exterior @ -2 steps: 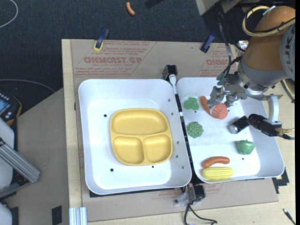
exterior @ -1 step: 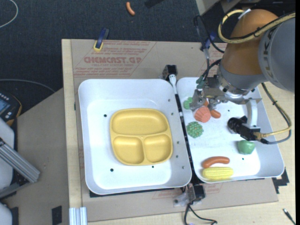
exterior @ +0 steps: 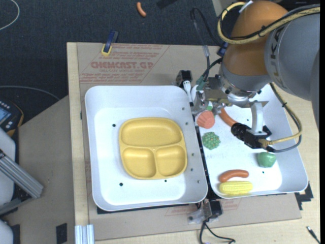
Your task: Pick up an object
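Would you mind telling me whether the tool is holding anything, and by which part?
It cannot be told: the tool sits low over the pink-red toy, with no hold visible.

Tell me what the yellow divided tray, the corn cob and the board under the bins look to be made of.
Yellow divided tray: likely moulded plastic, matte to satin; one-piece rounded compartments, soft highlights.
Corn cob: probably plastic or rubber toy food; uniform bright yellow, moulded ridges.
Board under the bins: looks like brown paper-faced sheet or cardboard; flat tan surface with red printed lettering.
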`<action>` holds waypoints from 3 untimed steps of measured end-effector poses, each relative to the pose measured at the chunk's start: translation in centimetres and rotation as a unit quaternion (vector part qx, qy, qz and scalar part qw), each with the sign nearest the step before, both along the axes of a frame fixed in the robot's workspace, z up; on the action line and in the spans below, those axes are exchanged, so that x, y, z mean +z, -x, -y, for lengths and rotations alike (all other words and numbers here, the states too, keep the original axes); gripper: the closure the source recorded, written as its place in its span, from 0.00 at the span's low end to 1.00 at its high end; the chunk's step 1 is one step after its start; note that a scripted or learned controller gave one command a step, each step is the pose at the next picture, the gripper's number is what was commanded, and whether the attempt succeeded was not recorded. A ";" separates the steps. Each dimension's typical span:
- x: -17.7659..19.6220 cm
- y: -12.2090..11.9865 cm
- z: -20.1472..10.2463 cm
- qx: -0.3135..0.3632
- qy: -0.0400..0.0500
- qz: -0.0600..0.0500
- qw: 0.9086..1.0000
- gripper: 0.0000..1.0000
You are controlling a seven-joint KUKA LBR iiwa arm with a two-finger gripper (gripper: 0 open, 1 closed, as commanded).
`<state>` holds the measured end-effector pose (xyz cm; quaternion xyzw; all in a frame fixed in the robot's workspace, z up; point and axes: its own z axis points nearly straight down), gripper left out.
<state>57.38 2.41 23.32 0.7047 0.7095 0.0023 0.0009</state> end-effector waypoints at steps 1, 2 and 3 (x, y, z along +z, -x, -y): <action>-1.4 -0.1 -1.6 -0.002 0.001 -0.004 1.000 1.00; 0.2 -0.2 -0.6 -0.004 0.001 0.000 1.000 1.00; 0.0 -0.2 -0.5 -0.004 0.001 -0.001 1.000 1.00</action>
